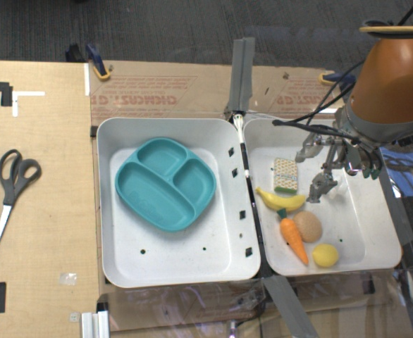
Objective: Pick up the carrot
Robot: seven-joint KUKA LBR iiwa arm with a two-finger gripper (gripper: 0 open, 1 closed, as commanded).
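Carrot lies loose in right bin, claw above it and off to the side

Carrot [294, 241] rests on the floor of the right bin [375, 259], down-view and a bit left of the claw [323, 173]. Well apart, no contact. It lies slanted, thick end with a green stub nearest the claw, tip pointing away toward the near rim of the bin.

Claw hangs over the middle of the right bin, under the orange band [392, 76] of the arm. Two grey fingers [322, 186] hang down, but whether they stand apart or together cannot be told from this angle. Nothing seen between them.

Between claw and carrot: a banana [282, 200] lying crosswise, just left and below the claw, its lower edge close to the carrot's thick end. A tan round thing, maybe a potato [307, 225], sits straight below the claw and touches the carrot's right side. A lemon [325, 255] lies further down from the claw, just right of the carrot's tip. A sponge [285, 175] with a green edge lies left of the claw, just above the banana.

Far left of the claw, the left bin [122, 259] holds a teal divided plate [165, 183]. Scissors [9, 189] lie on the bench further left again, outside both bins.
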